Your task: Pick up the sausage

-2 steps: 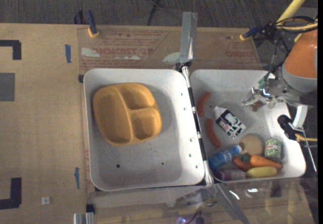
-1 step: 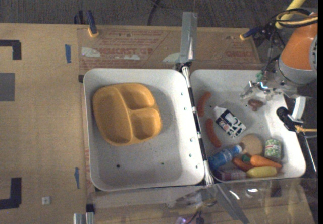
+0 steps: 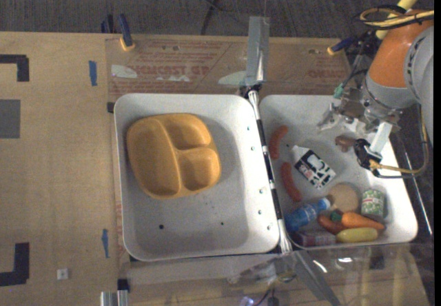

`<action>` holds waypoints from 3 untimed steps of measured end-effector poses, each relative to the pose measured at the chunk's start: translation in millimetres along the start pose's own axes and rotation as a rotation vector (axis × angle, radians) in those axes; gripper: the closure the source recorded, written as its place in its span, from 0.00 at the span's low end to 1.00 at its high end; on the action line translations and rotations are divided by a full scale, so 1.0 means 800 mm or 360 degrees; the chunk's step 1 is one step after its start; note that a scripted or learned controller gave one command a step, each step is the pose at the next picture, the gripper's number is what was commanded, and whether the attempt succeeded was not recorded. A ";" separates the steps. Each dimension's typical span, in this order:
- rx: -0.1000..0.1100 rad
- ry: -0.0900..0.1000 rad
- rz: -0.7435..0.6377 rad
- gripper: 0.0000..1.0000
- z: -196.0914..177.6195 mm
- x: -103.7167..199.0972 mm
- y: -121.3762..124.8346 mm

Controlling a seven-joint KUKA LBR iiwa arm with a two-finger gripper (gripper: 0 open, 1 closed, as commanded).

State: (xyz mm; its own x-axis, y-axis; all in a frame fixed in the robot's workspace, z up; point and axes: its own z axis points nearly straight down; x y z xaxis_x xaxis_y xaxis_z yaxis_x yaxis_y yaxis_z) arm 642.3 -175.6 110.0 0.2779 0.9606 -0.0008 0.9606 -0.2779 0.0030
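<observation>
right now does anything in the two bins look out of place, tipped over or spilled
Nothing looks spilled or damaged. The small white carton with black print lies on its side in the right white bin, and the blue-capped bottle lies flat among the toy food. The yellow divided plate sits slightly askew in the left white bin.

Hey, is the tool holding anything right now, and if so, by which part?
It cannot be told. The tool hangs over the right bin's far end, well apart from both sausages along the bin's left wall, but its tip is too cluttered to read.
</observation>
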 end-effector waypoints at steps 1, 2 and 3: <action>0.0010 0.0030 0.0259 0.00 0.028 -0.034 -0.045; 0.0018 0.0020 0.0272 0.00 0.028 -0.009 0.035; 0.0006 0.0000 0.0154 0.00 0.029 0.040 0.021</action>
State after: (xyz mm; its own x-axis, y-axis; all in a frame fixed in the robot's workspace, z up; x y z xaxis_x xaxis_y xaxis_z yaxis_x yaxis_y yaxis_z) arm 667.4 -149.7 86.6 0.3695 0.9292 -0.0008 0.9292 -0.3695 -0.0006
